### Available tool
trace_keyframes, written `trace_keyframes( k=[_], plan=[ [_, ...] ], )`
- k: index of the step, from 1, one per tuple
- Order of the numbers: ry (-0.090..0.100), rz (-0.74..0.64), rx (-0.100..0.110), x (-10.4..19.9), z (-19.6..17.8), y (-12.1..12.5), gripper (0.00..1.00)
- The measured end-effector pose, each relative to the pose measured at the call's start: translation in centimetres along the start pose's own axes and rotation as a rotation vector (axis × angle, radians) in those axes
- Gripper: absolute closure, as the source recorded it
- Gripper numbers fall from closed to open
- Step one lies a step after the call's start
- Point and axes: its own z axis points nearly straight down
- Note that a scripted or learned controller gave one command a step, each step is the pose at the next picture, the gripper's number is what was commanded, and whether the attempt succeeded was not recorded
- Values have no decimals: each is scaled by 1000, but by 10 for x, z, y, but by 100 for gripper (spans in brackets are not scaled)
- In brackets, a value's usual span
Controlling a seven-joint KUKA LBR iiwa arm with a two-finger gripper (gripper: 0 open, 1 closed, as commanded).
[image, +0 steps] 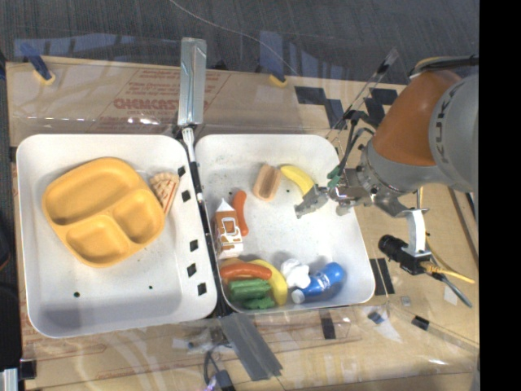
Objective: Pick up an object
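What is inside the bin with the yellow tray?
The left bin holds the yellow divided tray and a waffle-like cone beside it. Whatever lies under the tray is covered.

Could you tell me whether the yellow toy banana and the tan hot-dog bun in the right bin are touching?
Apart. The camera view shows a strip of white bin floor between the yellow toy banana and the tan hot-dog bun.

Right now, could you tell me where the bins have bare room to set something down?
Left bin: bare floor along the near edge, below the yellow tray. Right bin: bare middle, between the banana and blue bottle, near the gripper. Its near-left corner is crowded around the small carton.
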Motion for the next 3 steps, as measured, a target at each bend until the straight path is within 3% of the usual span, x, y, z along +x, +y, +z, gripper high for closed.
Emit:
trace_keyframes(
  k=[1,2,3],
  plan=[
    [-3,-34,-6,-14,105,68,0],
    [-2,-39,-3,-13,95,68,100],
    [0,354,-10,36,-63,114,100]
  ],
)
